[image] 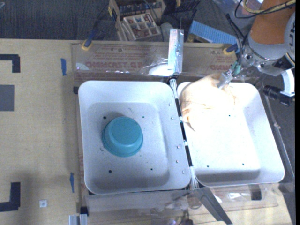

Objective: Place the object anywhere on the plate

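The gripper [227, 80], its opening impossible to tell, hangs by the pale object [202, 100] in the right bin's [243, 172] far-left corner, seemingly grasping; next it must carry that to the blue plate [122, 135].

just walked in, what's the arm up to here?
The arm's gripper is up at the far edge of the right bin, next to a pale cream cloth-like thing bunched in that bin's far left corner. The glare there is too strong to tell whether it has hold of anything. In the left bin a blue bowl-shaped dish sits alone, untouched. Nothing has been put on it yet.
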You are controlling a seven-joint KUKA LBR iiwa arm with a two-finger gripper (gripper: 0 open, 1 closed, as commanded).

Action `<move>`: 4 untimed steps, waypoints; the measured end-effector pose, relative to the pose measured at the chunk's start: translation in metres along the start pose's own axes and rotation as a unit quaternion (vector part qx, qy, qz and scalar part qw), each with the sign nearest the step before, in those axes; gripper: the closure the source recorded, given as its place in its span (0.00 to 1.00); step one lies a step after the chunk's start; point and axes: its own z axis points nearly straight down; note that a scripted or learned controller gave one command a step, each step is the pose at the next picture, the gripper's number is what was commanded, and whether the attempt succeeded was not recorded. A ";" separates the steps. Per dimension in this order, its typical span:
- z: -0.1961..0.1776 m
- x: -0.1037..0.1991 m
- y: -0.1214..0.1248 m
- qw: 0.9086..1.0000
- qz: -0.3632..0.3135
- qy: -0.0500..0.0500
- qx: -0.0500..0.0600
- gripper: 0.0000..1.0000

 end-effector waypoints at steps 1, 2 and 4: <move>0.008 0.052 0.016 0.980 -0.197 0.002 0.001 1.00; 0.015 0.099 0.031 0.923 -0.384 0.001 0.000 1.00; 0.018 0.189 0.069 0.864 -0.504 0.002 -0.001 1.00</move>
